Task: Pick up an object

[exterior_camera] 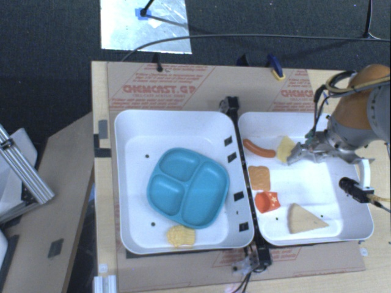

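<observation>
Gripper sits low in the right bin, its tip touching the yellow block; finger state cannot be told. The sausage lies just beyond, running crosswise to the reach.

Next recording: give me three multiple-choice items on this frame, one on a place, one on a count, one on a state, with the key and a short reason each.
1. Where does the blue plate lie?
A. Left bin
B. Right bin
C. On the bench outside the bins

2. How many loose items lie in the right bin?
A. Two
B. Five
C. Eight

3. How does the gripper stand to the yellow block?
A. It holds it high above the bins
B. It is far off, over the left bin
C. It is low, right beside it

Key: 1 A, the plate sits inside the left bin, with a yellow piece below it. 2 B: sausage, yellow block, orange piece, red piece, wedge. 3 C, the gripper's tip meets the block's right edge down in the right bin.
</observation>
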Tool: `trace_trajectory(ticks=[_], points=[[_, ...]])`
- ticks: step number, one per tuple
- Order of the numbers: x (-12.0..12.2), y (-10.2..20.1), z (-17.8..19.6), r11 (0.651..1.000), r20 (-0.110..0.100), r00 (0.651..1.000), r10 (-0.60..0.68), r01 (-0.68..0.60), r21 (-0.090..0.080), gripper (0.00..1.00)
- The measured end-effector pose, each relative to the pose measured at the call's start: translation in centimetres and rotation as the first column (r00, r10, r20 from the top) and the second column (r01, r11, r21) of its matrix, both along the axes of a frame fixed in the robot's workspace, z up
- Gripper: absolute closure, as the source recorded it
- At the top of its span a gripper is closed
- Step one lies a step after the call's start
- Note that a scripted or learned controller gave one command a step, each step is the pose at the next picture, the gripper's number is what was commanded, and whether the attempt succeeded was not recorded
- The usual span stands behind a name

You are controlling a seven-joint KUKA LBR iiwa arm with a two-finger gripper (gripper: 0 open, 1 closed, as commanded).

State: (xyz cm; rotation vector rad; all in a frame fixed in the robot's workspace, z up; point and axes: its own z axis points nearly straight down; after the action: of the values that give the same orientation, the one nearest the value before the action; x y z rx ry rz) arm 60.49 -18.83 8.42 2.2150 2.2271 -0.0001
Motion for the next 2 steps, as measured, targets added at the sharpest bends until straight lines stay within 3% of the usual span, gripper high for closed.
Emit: trace_trajectory(ticks=[1,2], points=[[0.1,0.0,1.2,1.0,0.004,1.0,0.002,-0.002,-0.001,1.0],[-0.8,-0.1,6.8,1.0,0.005,1.0,-0.004,0.004,-0.001,1.0]])
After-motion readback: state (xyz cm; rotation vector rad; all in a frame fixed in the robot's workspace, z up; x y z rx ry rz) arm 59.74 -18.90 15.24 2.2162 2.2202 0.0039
